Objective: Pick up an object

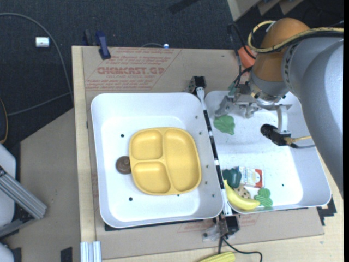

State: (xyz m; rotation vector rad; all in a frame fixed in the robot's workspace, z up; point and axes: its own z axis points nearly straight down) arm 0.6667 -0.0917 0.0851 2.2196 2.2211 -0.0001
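Overhead, the grey arm (319, 75) with its orange band (278, 48) reaches in from the right and bends down over the far left corner of the right bin (289, 168). The gripper (237, 107) hangs there, low over the bin floor. How its jaws stand I cannot tell; the wrist hardware covers them.

Green leafy piece (224, 124) lies on the bin floor just below and beside the gripper, close to the wall shared with the left bin (103, 146). Whether the gripper touches it is unclear.

Near edge of right bin, a small cluster: a yellow banana (240, 199) curving along the front wall, a dark green item (233, 176) just behind it, a red and white packet (252, 176) beside that, and a small green piece (264, 197) at the banana's right end. All well apart from the gripper.

Left bin: a yellow divided plate (163, 160) with three sections sits mid-floor. A brown round thing (122, 165) rests against its left rim, partly tucked under.

Both bins sit on a brown board (131, 70) with red print.
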